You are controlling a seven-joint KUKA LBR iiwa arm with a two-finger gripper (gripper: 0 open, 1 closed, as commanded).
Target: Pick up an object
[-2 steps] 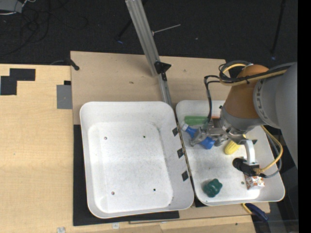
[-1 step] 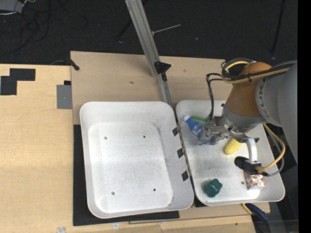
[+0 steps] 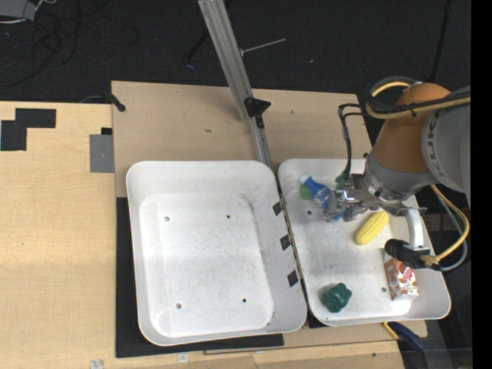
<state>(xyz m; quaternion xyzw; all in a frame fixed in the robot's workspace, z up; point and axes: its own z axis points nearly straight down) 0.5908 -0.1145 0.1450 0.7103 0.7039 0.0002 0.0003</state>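
Corn (image 3: 372, 227) in right bin (image 3: 361, 307) w/ blue toy (image 3: 315, 190), green lump (image 3: 336, 297), carton (image 3: 400, 278); fingers' (image 3: 336, 206) state unclear.

We see a robotics lab: a plywood surface (image 3: 192, 121) bearing two white bins (image 3: 154, 183), a grey-and-orange industrial arm (image 3: 415, 141), an aluminium mast (image 3: 231, 60), and loose cables (image 3: 46, 10) behind.

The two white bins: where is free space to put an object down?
The left white bin is bare. In the right white bin, the floor between yellow corn cob and dark green lump is free; crowded near the end effector and blue object.
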